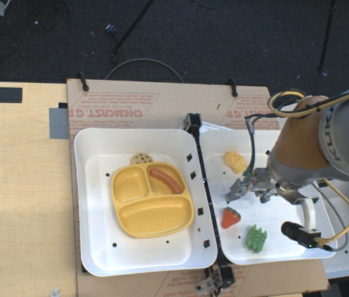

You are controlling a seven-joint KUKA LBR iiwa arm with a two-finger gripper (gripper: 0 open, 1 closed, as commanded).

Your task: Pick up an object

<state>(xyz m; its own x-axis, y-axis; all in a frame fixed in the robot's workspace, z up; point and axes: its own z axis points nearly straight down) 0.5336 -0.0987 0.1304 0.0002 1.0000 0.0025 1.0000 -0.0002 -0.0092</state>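
Right bin (pixel 267 255): 1 red strawberry (pixel 230 218), 1 green leafy piece (pixel 256 238), 1 yellow corn piece (pixel 236 161), all lying apart. Gripper (pixel 236 192) hovers between corn and strawberry, grasping nothing; finger spread cannot be told. Left bin (pixel 91 228): 1 yellow divided tray (pixel 153 212) holding 1 sausage (pixel 166 179); 1 cookie (pixel 141 158) at tray's far edge.

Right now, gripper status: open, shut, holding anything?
Gripper: cannot be told; it hangs over the right bin, above the strawberry, with nothing visibly held.
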